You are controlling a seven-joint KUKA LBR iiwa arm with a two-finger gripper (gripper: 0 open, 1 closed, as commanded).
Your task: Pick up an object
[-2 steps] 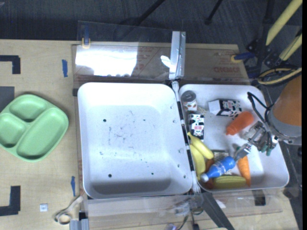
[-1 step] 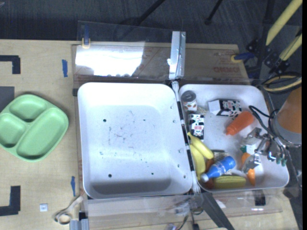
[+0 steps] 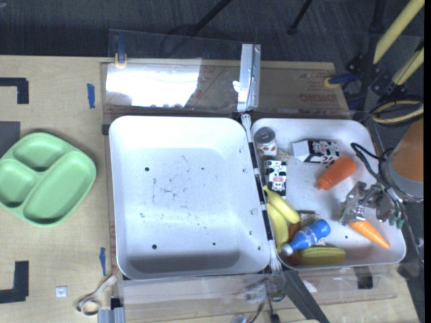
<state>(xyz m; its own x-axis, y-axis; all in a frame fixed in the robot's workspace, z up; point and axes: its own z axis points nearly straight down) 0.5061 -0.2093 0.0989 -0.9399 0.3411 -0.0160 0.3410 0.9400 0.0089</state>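
Camera view has the gripper (image 3: 362, 204) low in the right bin (image 3: 296, 128), lower right of frame, just beside the carrot (image 3: 372, 232). Can't tell its state; looks like nothing's picked up yet.

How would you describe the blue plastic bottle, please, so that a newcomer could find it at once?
Look in the right-hand shallow white bin, toward its near edge. The small blue plastic bottle lies tilted there between the yellow bananas and a yellow-green oblong piece. It is the one blue item among yellow and orange ones, with a white cap.
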